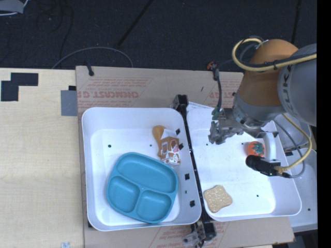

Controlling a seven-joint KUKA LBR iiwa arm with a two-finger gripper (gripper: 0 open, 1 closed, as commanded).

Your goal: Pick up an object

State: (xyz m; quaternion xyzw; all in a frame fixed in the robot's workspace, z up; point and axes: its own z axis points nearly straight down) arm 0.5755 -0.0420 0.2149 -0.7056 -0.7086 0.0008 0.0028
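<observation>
The gripper (220,134) is seen over the upper part of the right bin (289,203), close to the divider between the two bins, with nothing visible between its fingers; whether they are apart or together cannot be told from this view. A small orange object (254,149) lies in the same bin, to the right of the gripper and apart from it, just above a black part of the arm's fittings. A tan, toast-shaped piece (217,198) rests near the front of that bin, well below the gripper. In the left bin (93,138) a blue sectioned plate (141,187) is laid toward the front, and just beyond its far right edge a brown and white packet (170,151) is found beside a small tan item (158,133). Both bins are borne on a cardboard sheet (129,89) printed in red, placed on a pale wooden bench (36,164). Beyond the bench a dark floor (155,25) with loose cables is seen.
</observation>
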